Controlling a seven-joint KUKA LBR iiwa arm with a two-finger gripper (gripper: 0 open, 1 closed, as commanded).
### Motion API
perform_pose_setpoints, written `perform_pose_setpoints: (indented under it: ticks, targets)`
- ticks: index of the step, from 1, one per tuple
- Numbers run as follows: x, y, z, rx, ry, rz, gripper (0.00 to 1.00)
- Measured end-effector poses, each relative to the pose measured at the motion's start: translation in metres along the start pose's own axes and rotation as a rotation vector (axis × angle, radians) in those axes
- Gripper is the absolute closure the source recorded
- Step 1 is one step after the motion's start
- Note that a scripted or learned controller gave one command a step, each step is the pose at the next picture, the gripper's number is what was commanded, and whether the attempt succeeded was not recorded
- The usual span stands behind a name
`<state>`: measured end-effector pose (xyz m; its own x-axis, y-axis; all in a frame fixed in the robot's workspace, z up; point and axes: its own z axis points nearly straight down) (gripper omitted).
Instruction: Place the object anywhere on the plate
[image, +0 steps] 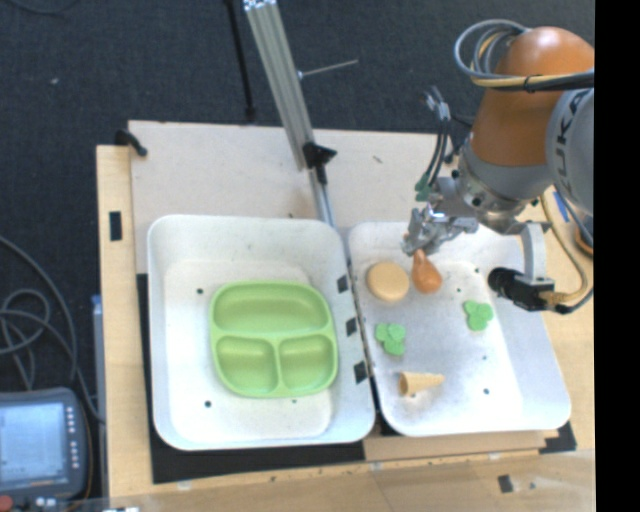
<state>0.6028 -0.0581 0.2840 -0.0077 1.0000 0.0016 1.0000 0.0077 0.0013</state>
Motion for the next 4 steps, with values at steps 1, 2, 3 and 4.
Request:
perform_pose_setpoints:
  ticks: [1,2,3,4]
  targets:
    - [0.053,0.005,0.007,0.004,-0.001,0.000,1.00]
    - [0.105,-0.003,0.027,0.002,-0.001,0.001,1.00]
    - [0.153,-0.008,0.024,0.000,0.000,0.000,1.00]
    - [0.150,-0.008,0.024,0.000,-0.001,0.005,0.00]
